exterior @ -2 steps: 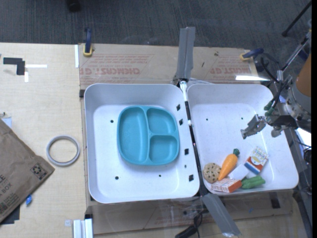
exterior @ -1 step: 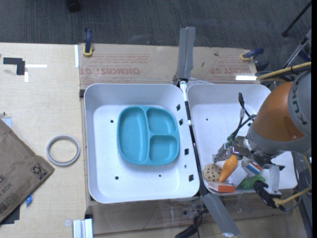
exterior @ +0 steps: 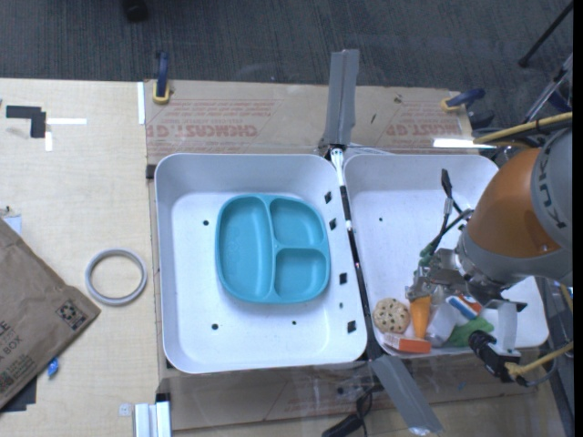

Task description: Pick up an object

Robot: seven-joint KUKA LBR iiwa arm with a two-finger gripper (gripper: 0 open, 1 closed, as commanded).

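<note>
While the gripper [exterior: 435, 285] hangs over toys at the right bin's [exterior: 392, 189] five o'clock corner, I cannot tell its grip.

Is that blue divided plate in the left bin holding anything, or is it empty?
Empty. The blue plate lies flat in the left bin, and all three of its compartments show bare blue.

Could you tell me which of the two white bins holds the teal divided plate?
It is the left bin: the teal divided plate lies flat at its middle. The right bin instead holds a heap of small items, including a speckled cookie, at its near end.
</note>
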